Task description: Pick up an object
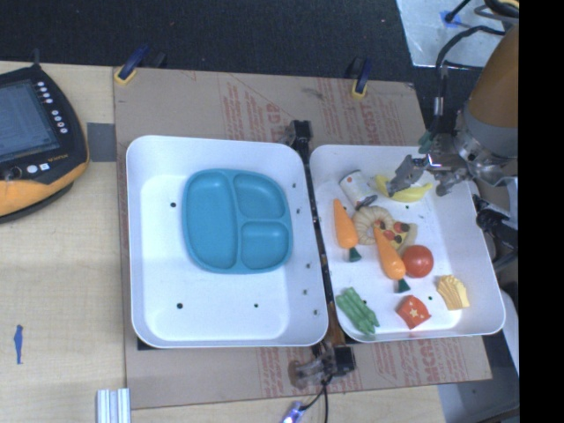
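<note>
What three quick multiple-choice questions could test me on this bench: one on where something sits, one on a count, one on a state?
1. Where is the blue divided plate?
A. In the left bin
B. In the right bin
C. On the bare bench

2. How many toy carrots lie in the right bin?
A. None
B. Two
C. Five

3. How does the blue divided plate look?
A. Heaped with toy food
B. Flipped upside down
C. Right way up, nothing on it

Answers:
1. A, the plate lies flat inside the left bin.
2. B, one carrot and another carrot lie near the tomato.
3. C, its three compartments face up, bare.
</note>
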Robot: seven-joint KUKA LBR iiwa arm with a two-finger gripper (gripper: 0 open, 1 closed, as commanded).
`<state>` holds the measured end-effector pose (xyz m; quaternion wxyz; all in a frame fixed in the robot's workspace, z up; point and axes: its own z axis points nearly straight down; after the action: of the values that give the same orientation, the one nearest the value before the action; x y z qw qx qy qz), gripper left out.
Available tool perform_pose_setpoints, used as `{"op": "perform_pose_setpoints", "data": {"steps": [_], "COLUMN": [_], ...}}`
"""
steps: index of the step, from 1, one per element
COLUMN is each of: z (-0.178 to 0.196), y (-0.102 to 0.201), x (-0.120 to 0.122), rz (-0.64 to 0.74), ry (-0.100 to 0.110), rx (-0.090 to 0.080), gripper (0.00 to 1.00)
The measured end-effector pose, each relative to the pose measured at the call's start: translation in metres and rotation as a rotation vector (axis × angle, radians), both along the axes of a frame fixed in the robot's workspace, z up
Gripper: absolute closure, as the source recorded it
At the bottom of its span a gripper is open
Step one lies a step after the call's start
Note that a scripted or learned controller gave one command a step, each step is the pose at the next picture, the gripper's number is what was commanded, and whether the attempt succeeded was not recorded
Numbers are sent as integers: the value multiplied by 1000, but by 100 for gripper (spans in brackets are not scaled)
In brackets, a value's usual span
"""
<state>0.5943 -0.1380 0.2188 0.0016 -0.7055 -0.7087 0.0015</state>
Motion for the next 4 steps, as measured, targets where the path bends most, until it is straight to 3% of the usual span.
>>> {"op": "perform_pose_setpoints", "data": {"steps": [1, 2, 4], "z": [-128, -127, -127], "y": [13, 37, 45], "x": [24, 62, 62], "rz": [2, 0, 1], "ry": [1, 0, 2], "rx": [-1, 0, 1], "gripper": [0, 0, 0]}}
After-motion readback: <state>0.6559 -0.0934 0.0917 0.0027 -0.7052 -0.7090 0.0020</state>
